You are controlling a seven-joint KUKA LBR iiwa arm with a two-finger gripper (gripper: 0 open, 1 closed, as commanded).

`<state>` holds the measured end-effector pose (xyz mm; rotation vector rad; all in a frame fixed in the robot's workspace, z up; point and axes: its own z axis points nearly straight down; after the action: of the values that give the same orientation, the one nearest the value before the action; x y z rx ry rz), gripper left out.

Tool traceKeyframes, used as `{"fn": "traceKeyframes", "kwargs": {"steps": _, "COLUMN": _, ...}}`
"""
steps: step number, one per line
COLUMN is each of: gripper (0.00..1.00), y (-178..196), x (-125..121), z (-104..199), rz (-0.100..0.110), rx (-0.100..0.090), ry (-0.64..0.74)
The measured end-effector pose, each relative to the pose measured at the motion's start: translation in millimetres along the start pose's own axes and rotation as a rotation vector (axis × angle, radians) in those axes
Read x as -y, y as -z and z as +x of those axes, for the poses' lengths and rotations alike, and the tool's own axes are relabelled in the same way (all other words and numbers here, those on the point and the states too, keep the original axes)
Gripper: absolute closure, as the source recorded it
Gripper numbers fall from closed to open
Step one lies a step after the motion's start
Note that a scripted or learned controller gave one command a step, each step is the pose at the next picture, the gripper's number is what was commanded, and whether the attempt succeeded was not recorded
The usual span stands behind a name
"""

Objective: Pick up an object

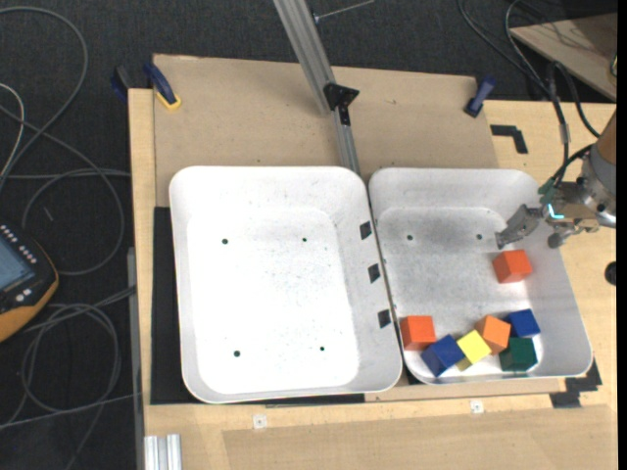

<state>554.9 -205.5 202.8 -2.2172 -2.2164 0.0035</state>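
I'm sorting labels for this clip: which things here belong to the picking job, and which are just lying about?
Belongs to the job:
- pincer
- lone orange block
- orange, blue, yellow and green blocks clustered in the near corner
- right bin

Lying about:
- left bin
- cables
- blue clamps
- handheld controller

Arm [605, 179] cut off by right edge; jaws blurred, stance unclear. Green block [519, 356] partly hidden behind blue block [523, 322].
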Motion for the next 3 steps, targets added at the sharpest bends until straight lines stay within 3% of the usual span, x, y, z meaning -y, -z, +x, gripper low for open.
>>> {"fn": "traceKeyframes", "kwargs": {"steps": 1, "gripper": 0.00, "y": 3, "x": -1, "z": 0, "rz": -0.004, "rx": 0.001, "ry": 0.001}}
{"fn": "traceKeyframes", "kwargs": {"steps": 2, "gripper": 0.00, "y": -41, "x": -5, "z": -1, "rz": -0.001, "rx": 0.001, "ry": 0.001}}
{"fn": "traceKeyframes", "kwargs": {"steps": 3, "gripper": 0.00, "y": -94, "x": -12, "z": -7, "rz": -0.017, "rx": 0.013, "ry": -0.001}}
